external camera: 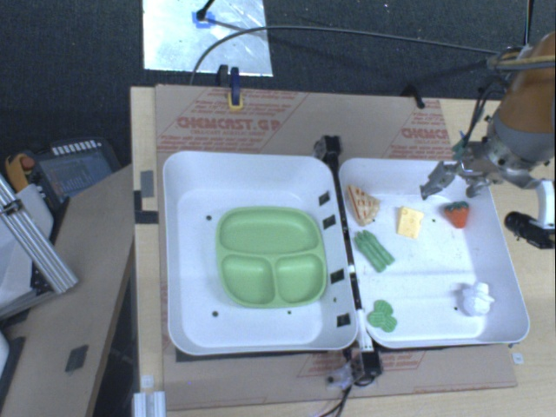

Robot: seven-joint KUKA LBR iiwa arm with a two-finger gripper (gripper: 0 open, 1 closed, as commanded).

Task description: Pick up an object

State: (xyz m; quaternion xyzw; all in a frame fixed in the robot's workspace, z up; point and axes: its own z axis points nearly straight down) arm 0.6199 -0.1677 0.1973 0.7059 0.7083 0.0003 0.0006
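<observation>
Gripper (453, 181): fingers spread, nothing between them, above the right bin (499, 268)
Strawberry (458, 215): just below the gripper
Cheese (410, 222): left of the strawberry

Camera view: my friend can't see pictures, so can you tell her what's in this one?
A grey robot arm's gripper hovers over the right white bin, near a red strawberry toy, holding nothing. That bin also has a yellow block, a sandwich wedge, green beans, green slices and a white toy. The left bin holds a green divided plate.
</observation>
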